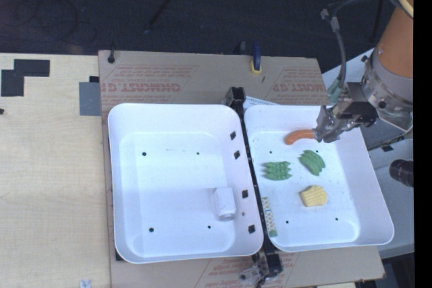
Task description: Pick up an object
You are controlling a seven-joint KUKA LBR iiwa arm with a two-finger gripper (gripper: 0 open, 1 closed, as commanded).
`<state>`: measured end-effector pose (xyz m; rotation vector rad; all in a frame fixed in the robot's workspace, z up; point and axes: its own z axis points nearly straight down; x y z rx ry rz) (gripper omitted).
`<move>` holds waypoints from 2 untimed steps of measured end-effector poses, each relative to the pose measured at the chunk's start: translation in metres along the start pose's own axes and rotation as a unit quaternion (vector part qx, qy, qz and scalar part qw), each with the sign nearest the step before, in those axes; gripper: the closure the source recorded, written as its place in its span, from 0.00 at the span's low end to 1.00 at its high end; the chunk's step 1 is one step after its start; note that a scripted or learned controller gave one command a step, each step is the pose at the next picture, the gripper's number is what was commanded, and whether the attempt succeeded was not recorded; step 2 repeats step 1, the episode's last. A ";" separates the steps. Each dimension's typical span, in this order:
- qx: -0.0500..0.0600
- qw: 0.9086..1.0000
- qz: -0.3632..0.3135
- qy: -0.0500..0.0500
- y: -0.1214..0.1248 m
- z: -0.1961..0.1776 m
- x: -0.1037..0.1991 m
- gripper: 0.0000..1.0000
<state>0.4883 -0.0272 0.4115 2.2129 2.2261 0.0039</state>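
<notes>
Claw stood low in the right bin, at the right end of the orange piece, which lay near the bin's far wall. Whether it was spread or pinching could not be told. Judged step: closing for the grasp. Next move called for a confirmed grip, then a straight lift. Two green pieces and a yellow piece lay nearby.

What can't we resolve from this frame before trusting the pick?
- Gripper: small and dark; contact with the orange piece unclear.
- Orange piece: its right end is hidden behind the gripper.
- White object in the left bin: low contrast, identity unclear.
- Arm: cut off by the top and right edges.
</notes>
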 end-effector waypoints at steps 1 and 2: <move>0.001 1.000 0.003 0.001 0.034 0.080 0.032 1.00; 0.001 1.000 0.003 0.001 0.034 0.080 0.032 1.00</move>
